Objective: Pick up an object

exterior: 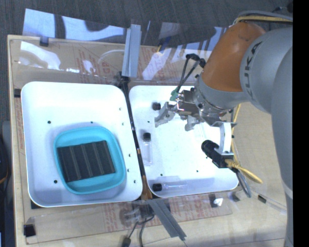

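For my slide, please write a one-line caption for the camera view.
KUKA arm holds its gripper over the right bin; a blue tray lies in the left bin.

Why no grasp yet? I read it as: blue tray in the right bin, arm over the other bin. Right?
Not quite. The camera view shows the blue tray in the left bin, not the right one. The arm hangs over the right bin, with the gripper above its floor.
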Controlling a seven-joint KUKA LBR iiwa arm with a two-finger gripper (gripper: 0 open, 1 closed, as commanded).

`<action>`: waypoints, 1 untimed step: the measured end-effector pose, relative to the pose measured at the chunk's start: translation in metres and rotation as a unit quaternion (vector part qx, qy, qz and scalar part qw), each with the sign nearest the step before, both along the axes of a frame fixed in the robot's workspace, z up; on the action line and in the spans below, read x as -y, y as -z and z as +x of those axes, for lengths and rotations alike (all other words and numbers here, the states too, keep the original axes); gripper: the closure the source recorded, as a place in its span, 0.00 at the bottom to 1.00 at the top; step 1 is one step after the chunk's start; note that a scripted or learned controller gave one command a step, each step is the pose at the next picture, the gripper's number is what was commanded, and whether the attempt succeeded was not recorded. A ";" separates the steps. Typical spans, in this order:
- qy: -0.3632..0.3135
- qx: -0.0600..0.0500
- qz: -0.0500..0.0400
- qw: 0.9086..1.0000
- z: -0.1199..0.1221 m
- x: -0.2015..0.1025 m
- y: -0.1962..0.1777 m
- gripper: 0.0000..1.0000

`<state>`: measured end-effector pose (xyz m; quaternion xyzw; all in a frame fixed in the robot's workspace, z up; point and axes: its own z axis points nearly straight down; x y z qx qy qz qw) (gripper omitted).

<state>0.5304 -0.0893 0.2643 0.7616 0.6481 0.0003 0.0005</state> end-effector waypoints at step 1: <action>0.004 0.000 -0.008 1.000 -0.009 0.017 0.172 0.00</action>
